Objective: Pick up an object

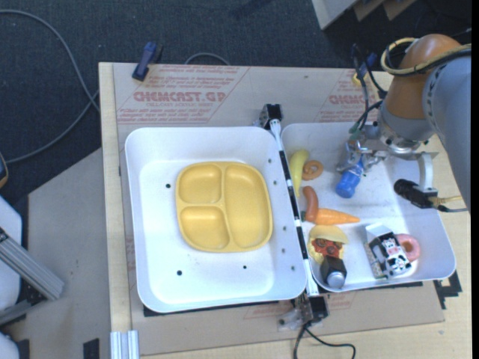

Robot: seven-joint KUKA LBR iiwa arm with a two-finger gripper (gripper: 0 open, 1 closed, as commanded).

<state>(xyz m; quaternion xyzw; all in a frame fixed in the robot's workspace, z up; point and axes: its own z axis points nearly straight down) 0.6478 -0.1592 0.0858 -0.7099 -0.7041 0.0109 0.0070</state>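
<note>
Camera view — hand (358, 158) low in the right bin (441, 234), over a blue object (348, 182).

Whether the hand is wide or narrow: cannot tell. Blue object lies at the bin's far middle — looks small, stiff, light, likely slick plastic; best taken across its narrow body. Count: two bins, one yellow tray (224, 205) in the left bin (150, 200), one carrot (334, 217), one banana (299, 167).

Brown protective sheet (224, 88) on the bench showing red printed lettering "CHEMCAST GP" at upper left, same red lettering repeating partly at upper right, smaller lines beneath staying too small to read
</note>
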